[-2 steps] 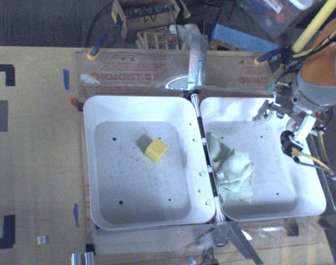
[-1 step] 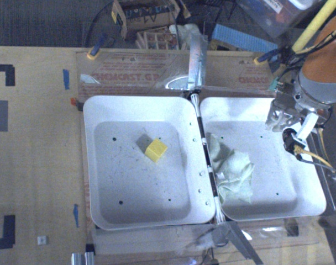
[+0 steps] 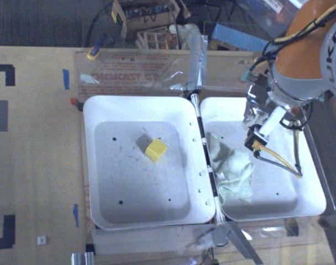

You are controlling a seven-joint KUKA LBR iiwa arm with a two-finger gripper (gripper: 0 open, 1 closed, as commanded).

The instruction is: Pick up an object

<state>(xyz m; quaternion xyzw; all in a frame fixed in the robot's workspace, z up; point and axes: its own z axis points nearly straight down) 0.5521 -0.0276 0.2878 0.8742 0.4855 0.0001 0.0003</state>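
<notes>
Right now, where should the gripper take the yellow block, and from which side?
Probably from straight above, closing on the upper-right and lower-left sides of the yellow block. It lies turned like a diamond, and the grey block sits close against its upper-left side, so the other pair looks blocked.

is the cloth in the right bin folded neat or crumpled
Crumpled: the pale cloth lies bunched in uneven creases against the right bin's left wall, neither folded nor spread flat.

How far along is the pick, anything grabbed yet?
Nothing looks done: the yellow block and grey block lie in the left bin, the pale cloth in the right bin. In hand: the gripper hangs over the right bin. Left: grasp and lift.
</notes>
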